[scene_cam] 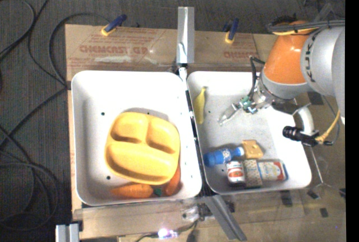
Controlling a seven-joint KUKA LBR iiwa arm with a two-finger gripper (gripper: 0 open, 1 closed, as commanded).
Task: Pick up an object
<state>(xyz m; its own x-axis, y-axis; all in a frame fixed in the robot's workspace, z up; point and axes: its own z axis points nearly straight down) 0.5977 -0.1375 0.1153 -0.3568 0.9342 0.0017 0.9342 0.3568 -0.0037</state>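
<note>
The arm (303,61) leans in over the right bin (297,179), its pincer (230,115) seemingly parted, gripping nothing. The banana (199,104) lies just left; the bottle (223,155) below.

Showing at three o'clock: KUKA arm (322,64), pale grey casing, rounded and smooth. Carrying a glossy orange band (287,61) above the wrist, bulging like a collar. Bearing dark lettering on the grey shell, partly cut off. Ending toward nine o'clock in a slim metallic gripper (226,118) with a small green part. Trailing thin dark and yellow cables near a black cylindrical fitting (295,134).
</note>
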